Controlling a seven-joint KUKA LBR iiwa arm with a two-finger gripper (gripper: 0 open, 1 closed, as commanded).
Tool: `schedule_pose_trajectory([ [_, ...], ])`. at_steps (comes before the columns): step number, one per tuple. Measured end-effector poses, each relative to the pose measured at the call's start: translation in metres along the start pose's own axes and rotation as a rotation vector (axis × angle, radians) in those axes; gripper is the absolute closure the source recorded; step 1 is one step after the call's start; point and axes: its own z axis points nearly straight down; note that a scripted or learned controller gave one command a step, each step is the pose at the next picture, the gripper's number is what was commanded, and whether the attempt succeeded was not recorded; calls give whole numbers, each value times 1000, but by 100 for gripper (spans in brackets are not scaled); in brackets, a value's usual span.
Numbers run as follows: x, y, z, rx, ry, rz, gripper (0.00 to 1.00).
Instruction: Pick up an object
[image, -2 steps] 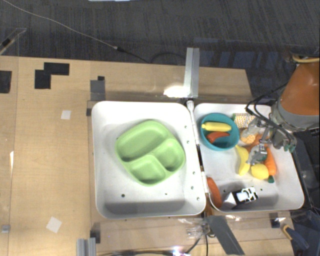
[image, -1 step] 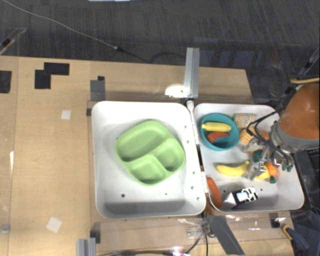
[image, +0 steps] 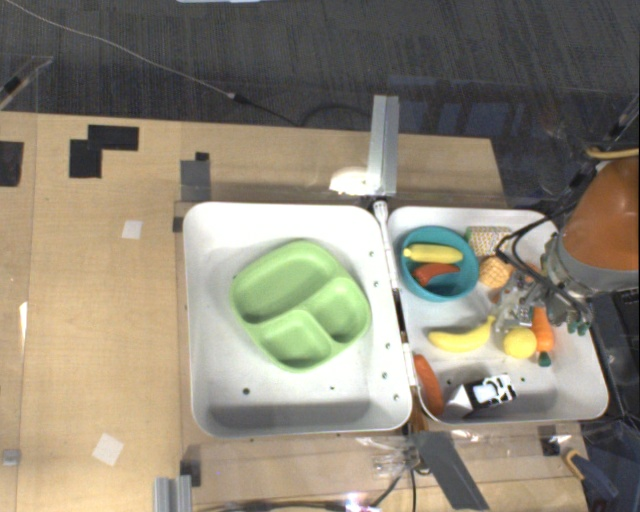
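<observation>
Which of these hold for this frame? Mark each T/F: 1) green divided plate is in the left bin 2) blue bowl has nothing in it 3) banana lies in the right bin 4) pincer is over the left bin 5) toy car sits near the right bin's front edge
1) True. The green divided plate lies in the left bin.
2) False. The blue bowl holds a yellow piece and a red piece.
3) True. The banana lies in the right bin, below the bowl.
4) False. The pincer is over the right bin, beside a lemon and a carrot.
5) True. The toy car sits near the front edge.
</observation>
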Motion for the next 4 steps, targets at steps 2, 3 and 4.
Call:
schedule_pose_trajectory([
  [2,48,45,12,-4,11,-302,0],
  [3,3,68,14,1,76,-253,0],
  [4,-48,99,17,-6,19,-175,0],
])
